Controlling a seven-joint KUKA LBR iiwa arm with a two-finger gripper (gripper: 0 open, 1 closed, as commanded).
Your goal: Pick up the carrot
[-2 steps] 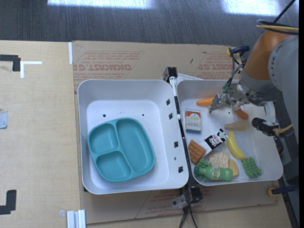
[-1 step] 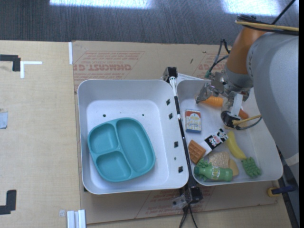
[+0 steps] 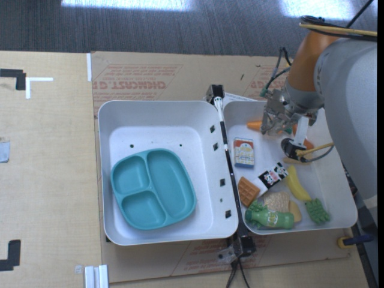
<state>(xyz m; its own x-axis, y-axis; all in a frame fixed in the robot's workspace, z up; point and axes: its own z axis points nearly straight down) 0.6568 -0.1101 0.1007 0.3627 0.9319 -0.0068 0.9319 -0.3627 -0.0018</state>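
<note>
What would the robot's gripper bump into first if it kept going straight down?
Probably the carrot. The gripper points down right beside its orange tip, though depth is hard to judge, so it might meet the white bin floor instead.

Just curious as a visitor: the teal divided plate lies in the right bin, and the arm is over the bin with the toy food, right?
Not quite. The camera view shows the teal divided plate in the left bin. The rest holds: the gripper is over the right bin with the toy food, by the carrot.

Tray in left bin; carrot in right bin.
</note>
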